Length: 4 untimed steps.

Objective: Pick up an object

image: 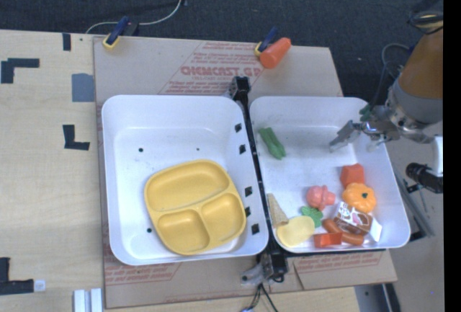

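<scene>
While the end effector (pixel 358 133) hovers over the right bin (pixel 302 110) with fingers apart and empty, it should drop straight — centred on the orange block (pixel 352 174).

Two shallow white bins sit side by side on a cardboard sheet. The left bin (pixel 122 130) holds a yellow divided tray (pixel 194 206). The right bin (pixel 302 107) holds a green piece (pixel 272 143) near its upper left, and a cluster of toy food along its lower right: an orange pumpkin (pixel 359 197), a pink piece (pixel 320 196) and a pale yellow piece (pixel 295 232). The gripper (pixel 358 135) hangs over the right bin's far right side, its fingers spread apart with nothing between them.
</scene>
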{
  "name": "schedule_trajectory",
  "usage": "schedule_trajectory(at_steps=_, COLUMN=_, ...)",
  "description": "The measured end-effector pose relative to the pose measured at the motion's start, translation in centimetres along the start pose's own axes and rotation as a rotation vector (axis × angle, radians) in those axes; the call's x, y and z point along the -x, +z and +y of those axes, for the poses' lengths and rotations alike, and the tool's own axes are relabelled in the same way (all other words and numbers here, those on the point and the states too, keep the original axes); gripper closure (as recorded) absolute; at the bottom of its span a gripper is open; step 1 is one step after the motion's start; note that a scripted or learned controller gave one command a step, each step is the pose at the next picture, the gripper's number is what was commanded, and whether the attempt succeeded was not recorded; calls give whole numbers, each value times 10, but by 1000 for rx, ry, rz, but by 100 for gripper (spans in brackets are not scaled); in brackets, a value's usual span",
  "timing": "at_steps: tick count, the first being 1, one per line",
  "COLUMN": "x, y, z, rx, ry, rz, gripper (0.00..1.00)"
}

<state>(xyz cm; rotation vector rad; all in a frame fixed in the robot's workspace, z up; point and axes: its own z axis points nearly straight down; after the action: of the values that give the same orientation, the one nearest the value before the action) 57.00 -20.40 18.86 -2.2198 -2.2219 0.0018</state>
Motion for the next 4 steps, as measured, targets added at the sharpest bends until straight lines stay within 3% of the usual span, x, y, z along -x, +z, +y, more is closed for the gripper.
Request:
schedule_trajectory(at_steps=1, x=15, y=81, z=-29, rx=6, ry=-2, rz=-1, gripper=0)
schedule_trajectory(at_steps=2, x=13, y=103, z=-86, rx=7, ry=2, rz=-3, gripper=0)
schedule_trajectory(at_steps=3, x=13, y=93, z=-85, rx=4, ry=0, rz=-1, gripper=100)
schedule_trajectory(at_steps=4, x=-30, y=103, z=1, rx=8, ry=-6, rz=-2, gripper=100)
